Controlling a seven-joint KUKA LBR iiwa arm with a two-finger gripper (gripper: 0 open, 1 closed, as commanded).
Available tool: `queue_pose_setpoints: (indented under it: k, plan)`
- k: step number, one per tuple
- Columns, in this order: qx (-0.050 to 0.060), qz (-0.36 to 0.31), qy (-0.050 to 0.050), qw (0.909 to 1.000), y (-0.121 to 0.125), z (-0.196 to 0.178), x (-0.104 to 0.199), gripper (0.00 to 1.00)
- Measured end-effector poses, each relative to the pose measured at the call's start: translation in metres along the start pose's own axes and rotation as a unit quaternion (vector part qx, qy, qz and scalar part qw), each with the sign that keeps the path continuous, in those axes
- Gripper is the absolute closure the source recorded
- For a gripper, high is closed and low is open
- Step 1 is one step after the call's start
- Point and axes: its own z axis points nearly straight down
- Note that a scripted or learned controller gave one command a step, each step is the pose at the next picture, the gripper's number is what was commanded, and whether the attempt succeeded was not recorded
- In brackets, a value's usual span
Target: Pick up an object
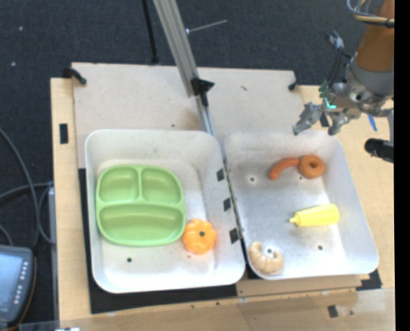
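Two white bins side by side on the bench [67, 185]. Left bin [98, 150] holds a green divided plate [140, 205] w/ three compartments, filling most of the bin's left and middle part. A small orange pumpkin [200, 236] sits just beside the plate's lower right corner, touching or nearly so, near the bin's front right corner.

Right bin [357, 205] holds four things. An orange sausage-like piece [283, 167] lies toward the back, left of centre, its right end touching a brown doughnut [311, 165]. A yellow bottle-shaped item [316, 216], prob. a mustard bottle, lies on its side about mid-bin, nozzle pointing left, apart from the rest. A beige pastry-like thing [266, 257] sits in the front left corner, against the bin wall.

Gripper [321, 119] hangs above the back right corner of the right bin, over the rim, w/ nothing between its fingers; fingers look spread apart. It's well apart from all four objects; nearest are the doughnut and sausage, in front of it and to its left, w/ nothing between it and them.

A slanted metal bar [177, 40] runs from the top edge down to the back of the gap between the bins. Dark cables [12, 164] and a grey device [8, 281] lie off the bench's left edge.
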Motion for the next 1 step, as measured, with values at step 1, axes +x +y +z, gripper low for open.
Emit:
queue_pose_setpoints:
  k: [1]
  plan:
    - [0.0, 0.0, 0.0, 1.0, 0.0, 0.0, 0.0, 0.0]
